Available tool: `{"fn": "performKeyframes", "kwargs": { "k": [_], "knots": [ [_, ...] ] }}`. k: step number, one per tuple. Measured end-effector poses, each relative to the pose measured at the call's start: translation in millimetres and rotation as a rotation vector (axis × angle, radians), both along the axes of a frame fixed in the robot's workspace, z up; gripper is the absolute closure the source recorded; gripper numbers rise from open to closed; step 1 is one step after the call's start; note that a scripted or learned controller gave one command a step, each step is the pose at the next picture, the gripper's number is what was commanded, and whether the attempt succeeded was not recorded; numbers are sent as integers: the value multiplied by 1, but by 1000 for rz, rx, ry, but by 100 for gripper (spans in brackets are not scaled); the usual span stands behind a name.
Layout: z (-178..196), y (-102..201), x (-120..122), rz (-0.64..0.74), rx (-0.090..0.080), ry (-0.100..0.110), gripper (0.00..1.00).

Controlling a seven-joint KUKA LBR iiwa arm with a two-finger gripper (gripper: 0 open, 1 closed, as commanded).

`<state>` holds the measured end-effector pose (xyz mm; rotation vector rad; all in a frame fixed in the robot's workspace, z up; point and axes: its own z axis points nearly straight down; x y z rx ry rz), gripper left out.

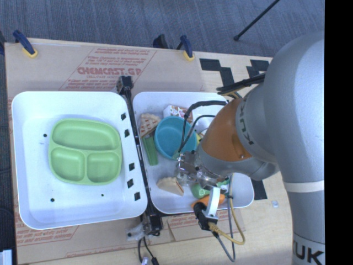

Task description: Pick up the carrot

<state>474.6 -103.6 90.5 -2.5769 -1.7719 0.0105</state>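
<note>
The carrot (pixel 213 201) is orange with a green top and lies at the front right of the right bin (pixel 242 196), partly hidden by the arm. My gripper (pixel 190 175) hangs low over the front of that bin, just left of and above the carrot and close to a pale bread slice (pixel 171 185). The wrist covers the gripper's tips. I see nothing held.
A blue cup (pixel 171 137) stands mid-bin behind the gripper, with a green stick (pixel 150 149) on its left and a waffle-like piece (pixel 147 123) and a small carton (pixel 177 112) at the back. The left bin (pixel 27 148) holds a green divided plate (pixel 85 150).
</note>
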Motion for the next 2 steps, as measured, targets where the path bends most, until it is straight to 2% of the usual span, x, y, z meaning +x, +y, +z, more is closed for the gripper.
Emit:
{"fn": "performKeyframes", "kwargs": {
  "k": [1,2],
  "knots": [
    [50,-41,2,232,-4,-8,100],
    [104,-13,2,-39,-6,-6,100]
  ]
}}
